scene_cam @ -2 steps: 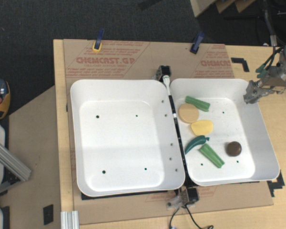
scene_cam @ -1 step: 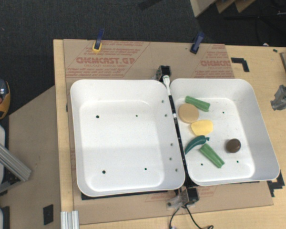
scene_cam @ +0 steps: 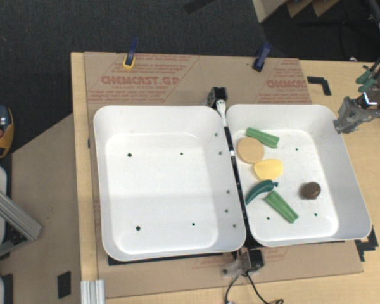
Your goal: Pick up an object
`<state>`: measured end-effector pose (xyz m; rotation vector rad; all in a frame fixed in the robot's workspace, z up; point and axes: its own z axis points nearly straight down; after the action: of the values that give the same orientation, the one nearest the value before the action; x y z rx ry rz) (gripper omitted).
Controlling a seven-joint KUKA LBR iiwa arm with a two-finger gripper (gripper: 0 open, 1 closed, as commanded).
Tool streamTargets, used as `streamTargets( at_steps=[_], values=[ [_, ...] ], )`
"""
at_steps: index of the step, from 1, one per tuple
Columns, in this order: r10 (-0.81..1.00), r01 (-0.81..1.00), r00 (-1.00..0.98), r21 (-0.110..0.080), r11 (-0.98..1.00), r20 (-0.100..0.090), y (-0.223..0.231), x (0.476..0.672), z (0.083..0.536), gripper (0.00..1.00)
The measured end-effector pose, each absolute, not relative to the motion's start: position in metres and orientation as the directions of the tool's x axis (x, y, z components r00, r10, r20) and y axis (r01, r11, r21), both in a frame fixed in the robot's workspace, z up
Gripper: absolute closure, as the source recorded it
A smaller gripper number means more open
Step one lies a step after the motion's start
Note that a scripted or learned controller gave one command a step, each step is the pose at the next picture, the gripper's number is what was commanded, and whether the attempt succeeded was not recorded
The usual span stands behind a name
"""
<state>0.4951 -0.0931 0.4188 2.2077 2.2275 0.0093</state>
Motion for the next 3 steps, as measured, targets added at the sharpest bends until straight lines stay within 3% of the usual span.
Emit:
streamTargets(
  at_steps=[1,2,3],
  values=[
    [1.0,1.0,-0.011,0.007,0.011,0.001,-0.01,0.536,0.448,1.0],
    [1.0,1.0,-0.007,-0.008,0.007,0.001,0.044,0.531,0.391,1.0],
    [1.0,1.0,-0.005,0.004,0.005,0.002,0.083,0.537,0.412,1.0]
  ],
)
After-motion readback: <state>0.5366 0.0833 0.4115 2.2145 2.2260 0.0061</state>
